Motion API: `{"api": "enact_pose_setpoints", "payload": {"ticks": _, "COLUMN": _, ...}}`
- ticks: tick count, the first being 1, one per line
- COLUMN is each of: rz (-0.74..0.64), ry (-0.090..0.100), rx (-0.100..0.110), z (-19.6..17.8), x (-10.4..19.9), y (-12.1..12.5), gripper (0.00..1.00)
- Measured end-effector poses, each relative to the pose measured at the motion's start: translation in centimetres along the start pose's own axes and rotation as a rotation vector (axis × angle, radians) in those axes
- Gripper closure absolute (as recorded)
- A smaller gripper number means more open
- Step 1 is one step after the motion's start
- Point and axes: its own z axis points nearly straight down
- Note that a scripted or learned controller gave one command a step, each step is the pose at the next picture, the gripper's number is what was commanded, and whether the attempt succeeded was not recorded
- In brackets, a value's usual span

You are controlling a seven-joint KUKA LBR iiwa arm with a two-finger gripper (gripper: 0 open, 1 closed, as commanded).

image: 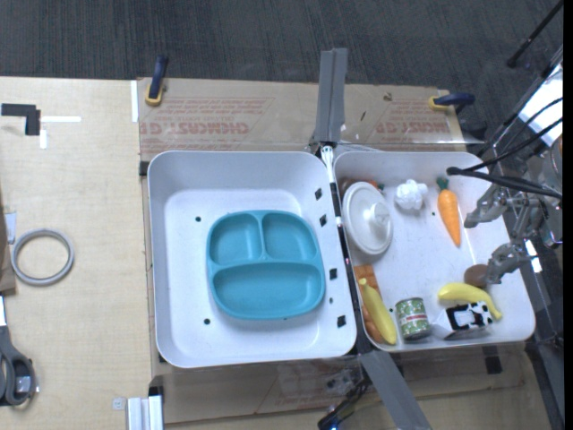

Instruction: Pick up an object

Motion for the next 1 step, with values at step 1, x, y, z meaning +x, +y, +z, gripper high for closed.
{"api": "enact_pose_setpoints", "payload": {"ticks": 1, "rz": -0.122, "ry": -0.014, "rx": 0.005, "z": 16.88, "x": -1.22, "y": -6.15, "gripper": 0.00}}
